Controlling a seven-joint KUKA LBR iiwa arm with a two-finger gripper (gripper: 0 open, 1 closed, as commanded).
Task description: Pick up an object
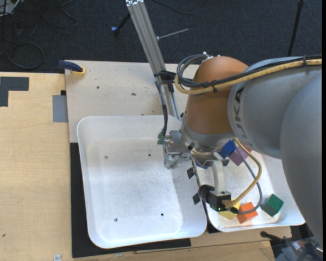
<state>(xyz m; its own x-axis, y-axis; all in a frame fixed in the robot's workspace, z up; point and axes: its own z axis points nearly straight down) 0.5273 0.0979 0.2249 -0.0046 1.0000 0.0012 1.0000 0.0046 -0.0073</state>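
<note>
My gripper [173,157] hangs over the right edge of the left white bin [92,200], close to the divide between the two bins. The arm's orange band and grey body cover much of the right bin [293,219]. In the right bin a blue block [226,148] and a purple block [238,156] peek out just under the wrist. A yellow block [226,215], an orange block [248,211] and a green block [273,204] lie near its front edge. I see nothing between the gripper's tips.
A slanted aluminium bar [148,39] with a checker tag rises behind the bins, ending near the wrist. A blue and yellow clamp [71,67] sits at the bench's far left corner. Cables lie on the dark floor beyond.
</note>
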